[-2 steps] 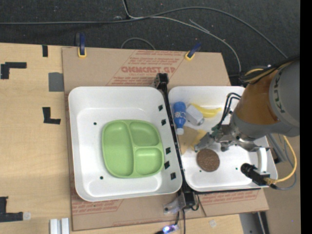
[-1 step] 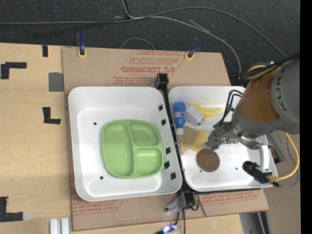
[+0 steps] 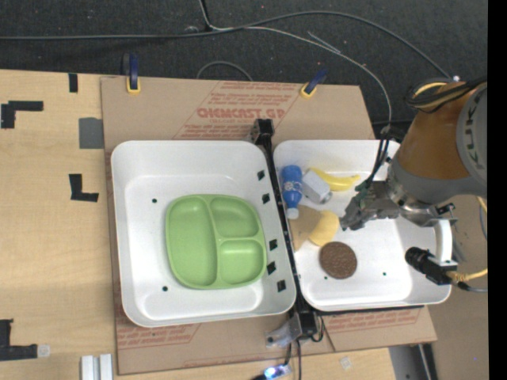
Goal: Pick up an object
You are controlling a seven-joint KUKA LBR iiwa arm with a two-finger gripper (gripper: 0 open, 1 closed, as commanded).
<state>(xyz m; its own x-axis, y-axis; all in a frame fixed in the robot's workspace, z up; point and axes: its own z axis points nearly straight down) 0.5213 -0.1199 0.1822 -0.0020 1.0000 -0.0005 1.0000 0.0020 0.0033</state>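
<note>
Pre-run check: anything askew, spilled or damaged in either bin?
Nothing stands out. The green divided plate lies flat in the left bin; the blue bottle, yellow pieces and brown disc lie loose in the right bin, unspilled.

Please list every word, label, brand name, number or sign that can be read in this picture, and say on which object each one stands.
"CHEMCAST GP": red print on the cardboard sheet under the bins, near its far edge.
More red print repeats along the cardboard's near edge, too small and blurred to read.
"KU": part of a larger word on the arm, cut off at the picture's edge.
The blue bottle carries a label, too small to read.
</note>
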